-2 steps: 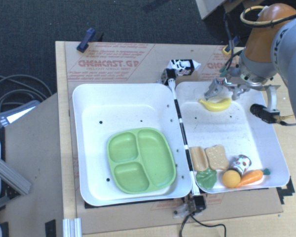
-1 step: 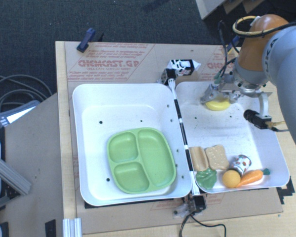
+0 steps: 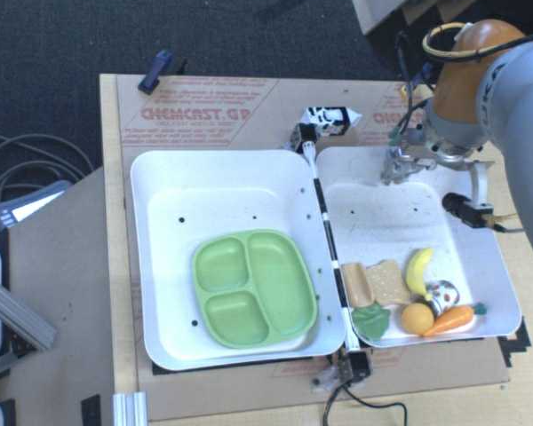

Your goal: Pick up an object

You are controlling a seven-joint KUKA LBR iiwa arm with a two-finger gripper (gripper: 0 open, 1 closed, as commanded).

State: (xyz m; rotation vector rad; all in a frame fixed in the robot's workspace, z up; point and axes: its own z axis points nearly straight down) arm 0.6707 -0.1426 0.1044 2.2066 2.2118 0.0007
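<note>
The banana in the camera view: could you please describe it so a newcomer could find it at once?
Look in the right bin, at the cluster of toy food along its near edge. The banana stands at the cluster's top, above the orange and beside the bread. It alone is yellow, long and curved.

place: robotics lab | cues: bench, white bins, loose cables
</note>
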